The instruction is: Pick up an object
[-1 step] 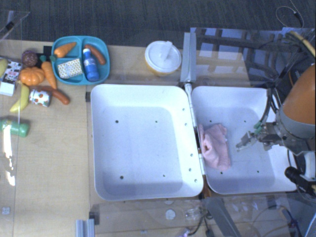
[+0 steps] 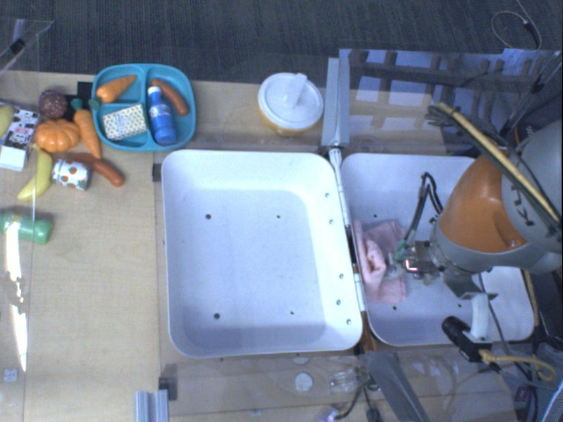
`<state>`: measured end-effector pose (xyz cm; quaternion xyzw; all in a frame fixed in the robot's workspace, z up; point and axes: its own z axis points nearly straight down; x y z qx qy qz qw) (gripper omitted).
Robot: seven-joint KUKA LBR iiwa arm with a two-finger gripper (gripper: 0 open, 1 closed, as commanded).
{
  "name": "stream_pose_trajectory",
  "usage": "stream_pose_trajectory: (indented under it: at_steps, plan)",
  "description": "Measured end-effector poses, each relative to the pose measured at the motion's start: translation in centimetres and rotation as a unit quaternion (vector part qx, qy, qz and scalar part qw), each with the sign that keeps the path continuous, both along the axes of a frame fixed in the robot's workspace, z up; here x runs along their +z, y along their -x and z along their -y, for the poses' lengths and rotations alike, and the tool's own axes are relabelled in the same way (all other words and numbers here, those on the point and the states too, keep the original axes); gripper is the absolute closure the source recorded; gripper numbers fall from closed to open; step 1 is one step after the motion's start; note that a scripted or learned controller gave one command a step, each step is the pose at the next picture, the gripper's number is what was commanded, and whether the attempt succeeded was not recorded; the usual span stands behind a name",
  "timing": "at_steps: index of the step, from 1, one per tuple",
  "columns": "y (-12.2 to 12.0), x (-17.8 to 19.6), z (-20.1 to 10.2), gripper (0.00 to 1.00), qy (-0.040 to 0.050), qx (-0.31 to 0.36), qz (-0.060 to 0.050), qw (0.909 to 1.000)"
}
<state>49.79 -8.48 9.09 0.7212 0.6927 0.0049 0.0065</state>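
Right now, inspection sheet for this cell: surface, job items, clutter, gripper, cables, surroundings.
Surface: wooden bench bearing left bin and right bin, side by side.
Job's things: pink cloth crumpled in the right bin, against its left wall.
Clutter: blue divided tray of toy food, loose toy vegetables, white lidded cup.
Grippers: gripper low in the right bin, at the cloth's right edge; grasp unclear.
Cables: black cable looping above the wrist.
Surroundings: dark carpet behind the bench.
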Motion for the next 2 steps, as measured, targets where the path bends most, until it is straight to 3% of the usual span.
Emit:
stream_pose_trajectory:
  at_steps: [1,2]
  plan:
    - [-0.4,1.1,0.0,1.0,0.0003,0.001,0.004,1.0]
    - [-1.7,7.3,3.6,1.0,-0.0013,-0.01,-0.009,0.9999]
